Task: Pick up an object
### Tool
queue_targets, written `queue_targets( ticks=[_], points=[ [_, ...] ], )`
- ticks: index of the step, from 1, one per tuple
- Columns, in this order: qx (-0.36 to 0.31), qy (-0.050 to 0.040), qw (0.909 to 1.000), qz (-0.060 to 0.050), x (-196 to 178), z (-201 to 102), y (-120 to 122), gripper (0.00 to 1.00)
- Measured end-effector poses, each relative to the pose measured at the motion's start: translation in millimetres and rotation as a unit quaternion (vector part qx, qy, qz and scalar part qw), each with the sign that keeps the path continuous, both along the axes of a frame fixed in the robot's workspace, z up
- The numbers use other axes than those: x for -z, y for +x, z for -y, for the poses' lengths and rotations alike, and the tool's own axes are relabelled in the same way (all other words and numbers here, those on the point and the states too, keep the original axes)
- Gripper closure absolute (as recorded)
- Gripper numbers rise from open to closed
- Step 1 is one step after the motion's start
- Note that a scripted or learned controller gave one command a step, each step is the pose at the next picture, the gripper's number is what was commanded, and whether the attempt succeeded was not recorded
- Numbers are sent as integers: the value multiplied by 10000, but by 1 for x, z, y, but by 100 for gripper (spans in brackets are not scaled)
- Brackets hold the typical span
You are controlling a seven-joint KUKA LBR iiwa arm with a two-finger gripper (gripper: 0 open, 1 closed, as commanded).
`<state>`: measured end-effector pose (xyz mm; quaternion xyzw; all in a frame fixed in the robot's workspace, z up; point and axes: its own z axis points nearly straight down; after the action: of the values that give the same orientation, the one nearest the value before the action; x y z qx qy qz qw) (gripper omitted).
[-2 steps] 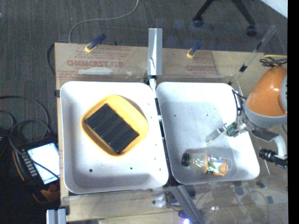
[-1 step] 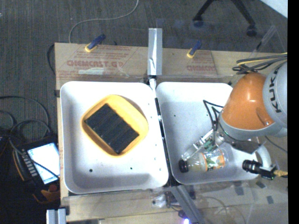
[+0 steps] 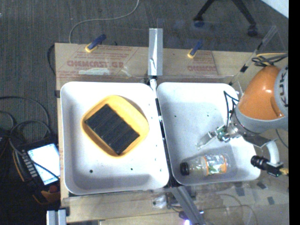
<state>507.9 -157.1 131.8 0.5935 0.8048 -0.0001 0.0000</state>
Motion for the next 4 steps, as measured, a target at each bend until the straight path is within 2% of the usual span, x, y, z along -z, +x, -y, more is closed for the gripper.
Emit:
queue_targets(
  ticks=[1, 2, 3, 4],
  points=[
    [1831, -11, 9831, -4, -53, 29, 26, 0],
    [1552, -14, 9879, 4, -124, 7, 108, 0],
    [778, -2, 9970, -12, -88, -19, 29, 0],
    [1406, -7, 9901, -11, -53, 30, -23, 0]
  ],
)
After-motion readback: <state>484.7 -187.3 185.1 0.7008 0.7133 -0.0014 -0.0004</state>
